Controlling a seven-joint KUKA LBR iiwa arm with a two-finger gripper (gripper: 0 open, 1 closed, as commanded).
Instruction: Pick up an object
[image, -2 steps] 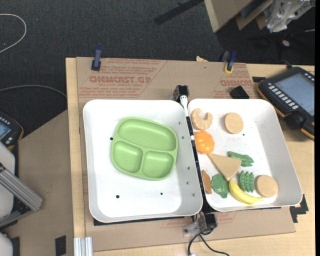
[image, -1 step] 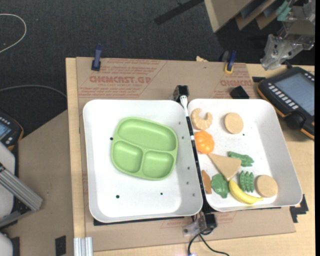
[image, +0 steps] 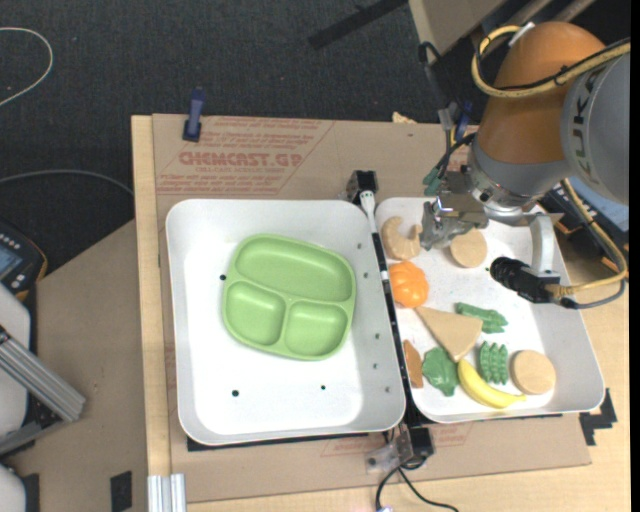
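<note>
My gripper (image: 438, 228) hangs over the far part of the right bin (image: 575, 345), between a curved tan piece (image: 400, 240) on its left and a round tan biscuit (image: 467, 249) on its right. Nothing shows held in it. Just in front of it lies an orange ball (image: 407, 284). Nearer the front sit a tan wedge (image: 448, 329), a green pod (image: 482, 317), a green broccoli piece (image: 437, 368), a yellow banana (image: 486, 386), a ridged green piece (image: 492, 357) and a round tan cookie (image: 532, 372).
The left bin (image: 195, 330) holds a green divided plate (image: 288, 296). A small brown piece (image: 412, 362) lies by the right bin's left wall. The grey and orange arm (image: 535, 95) fills the space above the right bin's far corner.
</note>
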